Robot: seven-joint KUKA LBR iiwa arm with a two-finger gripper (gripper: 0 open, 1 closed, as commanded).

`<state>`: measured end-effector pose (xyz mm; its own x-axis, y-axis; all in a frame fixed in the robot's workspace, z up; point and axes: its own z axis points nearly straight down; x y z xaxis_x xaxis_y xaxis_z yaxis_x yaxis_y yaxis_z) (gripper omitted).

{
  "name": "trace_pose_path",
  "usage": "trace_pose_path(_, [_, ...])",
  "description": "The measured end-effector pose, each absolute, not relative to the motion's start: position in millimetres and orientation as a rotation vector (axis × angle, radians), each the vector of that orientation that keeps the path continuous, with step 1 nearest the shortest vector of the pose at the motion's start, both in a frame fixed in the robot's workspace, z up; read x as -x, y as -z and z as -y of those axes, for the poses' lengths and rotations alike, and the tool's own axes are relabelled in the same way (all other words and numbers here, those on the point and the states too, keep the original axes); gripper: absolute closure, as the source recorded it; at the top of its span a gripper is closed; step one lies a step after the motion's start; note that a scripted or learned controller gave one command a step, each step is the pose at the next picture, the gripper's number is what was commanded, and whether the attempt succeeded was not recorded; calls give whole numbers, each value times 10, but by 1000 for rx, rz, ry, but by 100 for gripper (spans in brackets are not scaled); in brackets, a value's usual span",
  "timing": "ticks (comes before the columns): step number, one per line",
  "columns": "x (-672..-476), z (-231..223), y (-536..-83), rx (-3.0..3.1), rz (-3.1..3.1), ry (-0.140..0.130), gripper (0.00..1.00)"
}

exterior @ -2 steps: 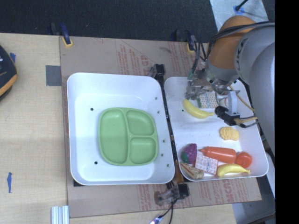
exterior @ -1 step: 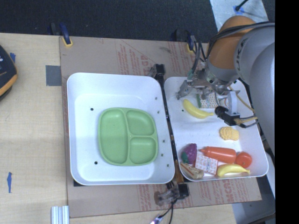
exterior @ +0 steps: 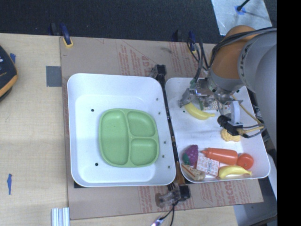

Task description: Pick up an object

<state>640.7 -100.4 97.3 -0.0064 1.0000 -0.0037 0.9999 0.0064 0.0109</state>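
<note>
The gripper [exterior: 203, 99] is lowered over a banana [exterior: 197, 112] for grasping; the finger state cannot be told.

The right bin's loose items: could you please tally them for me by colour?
Yellow: 3, a banana by the gripper, a small piece, another banana
Red/orange: 2
Purple: 1
White/red packet: 1
Tan: 1
Total: 8
</note>
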Motion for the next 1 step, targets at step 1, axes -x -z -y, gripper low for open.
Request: trace_pose_path(1, [-6403,1017,-1071,-2208,-2223,-2,100])
